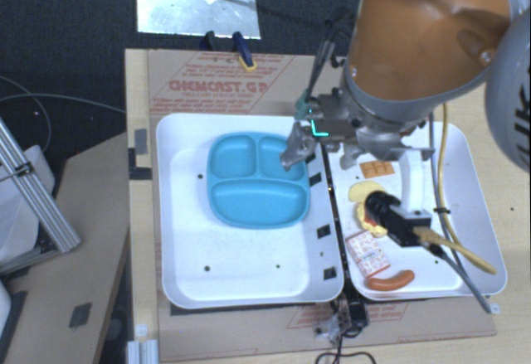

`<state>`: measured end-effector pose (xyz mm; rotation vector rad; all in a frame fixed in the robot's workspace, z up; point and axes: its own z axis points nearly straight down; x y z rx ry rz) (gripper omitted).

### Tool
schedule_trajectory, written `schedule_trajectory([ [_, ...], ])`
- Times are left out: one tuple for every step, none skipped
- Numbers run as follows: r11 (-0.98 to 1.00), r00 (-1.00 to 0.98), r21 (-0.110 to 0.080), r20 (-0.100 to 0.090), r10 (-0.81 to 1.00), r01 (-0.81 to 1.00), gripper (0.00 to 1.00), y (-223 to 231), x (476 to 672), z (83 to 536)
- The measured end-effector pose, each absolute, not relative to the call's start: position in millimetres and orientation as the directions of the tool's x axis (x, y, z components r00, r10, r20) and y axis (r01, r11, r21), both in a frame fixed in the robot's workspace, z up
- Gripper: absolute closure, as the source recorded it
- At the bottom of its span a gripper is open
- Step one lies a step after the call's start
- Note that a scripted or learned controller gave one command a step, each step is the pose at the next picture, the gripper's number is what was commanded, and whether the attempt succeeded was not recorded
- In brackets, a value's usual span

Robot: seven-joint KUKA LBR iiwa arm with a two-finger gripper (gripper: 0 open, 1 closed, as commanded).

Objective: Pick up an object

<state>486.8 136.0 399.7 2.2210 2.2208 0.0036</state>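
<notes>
Camera view: a sky-blue divided plastic plate [257, 180] lies in the left white bin [191, 271]. The grey gripper [296, 151] hangs over the plate's right rim, nothing visibly between its fingers; their spread is unclear. The right white bin [477, 213] holds a red sausage [390, 279].

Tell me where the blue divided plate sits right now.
The blue divided plate lies in the left bin, toward its upper right part, near the divider between the bins. The gripper hangs over the plate's upper right corner.
</notes>
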Motion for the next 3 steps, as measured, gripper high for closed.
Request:
schedule_trajectory([
  [0.001, -0.001, 0.005, 0.002, 1.000, 1.000, 1.00, 136.3, 487.5, 410.9],
  [0.000, 0.000, 0.005, 0.002, 1.000, 1.000, 0.00, 136.4, 487.5, 410.6],
  [0.012, -0.012, 0.011, 0.007, 1.000, 1.000, 0.00, 213.3, 486.2, 493.3],
])
